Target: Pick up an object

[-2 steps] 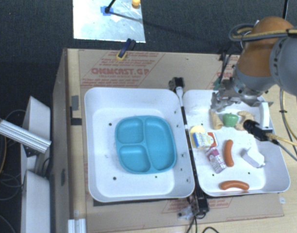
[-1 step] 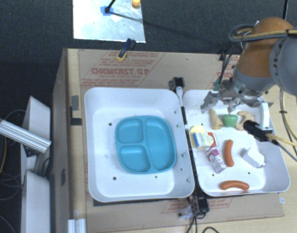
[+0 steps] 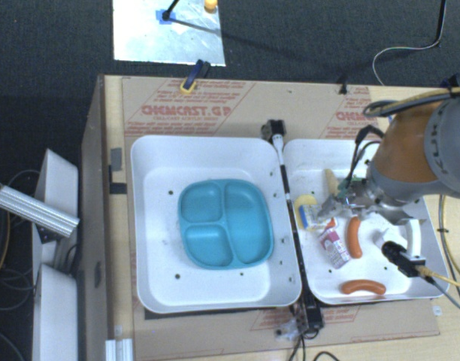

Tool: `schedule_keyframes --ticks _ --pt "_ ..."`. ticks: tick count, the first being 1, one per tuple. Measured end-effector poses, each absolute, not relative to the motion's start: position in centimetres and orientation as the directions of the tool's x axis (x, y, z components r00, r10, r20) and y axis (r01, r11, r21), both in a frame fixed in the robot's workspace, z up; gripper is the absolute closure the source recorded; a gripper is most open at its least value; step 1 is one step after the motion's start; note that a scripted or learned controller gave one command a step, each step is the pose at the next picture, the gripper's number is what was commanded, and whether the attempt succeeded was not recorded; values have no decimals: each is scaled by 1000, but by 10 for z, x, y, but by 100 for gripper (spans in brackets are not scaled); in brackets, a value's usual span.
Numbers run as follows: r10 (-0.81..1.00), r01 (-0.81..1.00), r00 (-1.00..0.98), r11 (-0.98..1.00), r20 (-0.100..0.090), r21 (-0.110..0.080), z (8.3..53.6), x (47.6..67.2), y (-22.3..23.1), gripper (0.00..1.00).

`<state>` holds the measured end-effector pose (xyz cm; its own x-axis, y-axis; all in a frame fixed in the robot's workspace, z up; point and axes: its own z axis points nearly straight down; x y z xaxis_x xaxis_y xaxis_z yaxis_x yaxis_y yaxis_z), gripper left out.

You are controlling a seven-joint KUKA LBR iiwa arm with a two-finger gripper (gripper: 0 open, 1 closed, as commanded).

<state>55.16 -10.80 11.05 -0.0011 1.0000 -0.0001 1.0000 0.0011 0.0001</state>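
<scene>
My gripper hangs low over the left half of the right bin, reaching in from the right. Just under and around its tip lie a yellow piece, a small blue-and-white tube and a pink-and-white packet. An orange sausage lies just right of the packet, and a second one rests near the bin's front wall. A pale cream stick lies behind the gripper. Nothing is seen lifted off the bin floor.
The left bin holds a blue divided plate. A black divider bar runs between the two bins. The arm's grey and orange body covers the right bin's far right part.
</scene>
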Motion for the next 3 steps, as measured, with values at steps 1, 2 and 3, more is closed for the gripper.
schedule_keyframes --ticks 1,2,3 --pt "1000 1000 0 0 -10 31 96 529 -100 0" --pt "1000 1000 -1 1 0 2 85 500 -97 0" --pt "1000 1000 -2 2 -1 3 85 580 -131 0"
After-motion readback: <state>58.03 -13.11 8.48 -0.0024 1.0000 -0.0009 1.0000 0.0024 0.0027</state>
